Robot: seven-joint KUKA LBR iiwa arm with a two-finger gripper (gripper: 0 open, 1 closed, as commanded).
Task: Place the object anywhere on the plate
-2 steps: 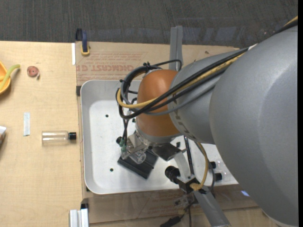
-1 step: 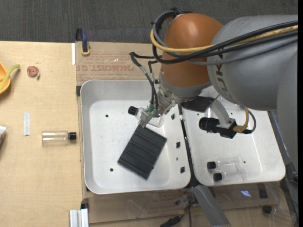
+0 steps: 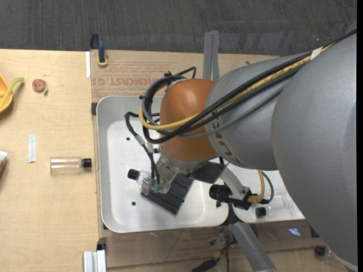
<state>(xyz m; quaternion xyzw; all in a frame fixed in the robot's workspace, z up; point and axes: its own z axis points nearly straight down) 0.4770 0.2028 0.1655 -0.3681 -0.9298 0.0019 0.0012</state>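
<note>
The bench (image 3: 51, 208) looks like smooth pale wood. The bin (image 3: 113, 208) is shiny white plastic. The little bottle (image 3: 67, 163) is clear plastic.

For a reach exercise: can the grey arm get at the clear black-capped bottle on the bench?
Probably not directly: the clear black-capped bottle lies outside the white bin, whose left wall stands between it and the gripper.
</note>
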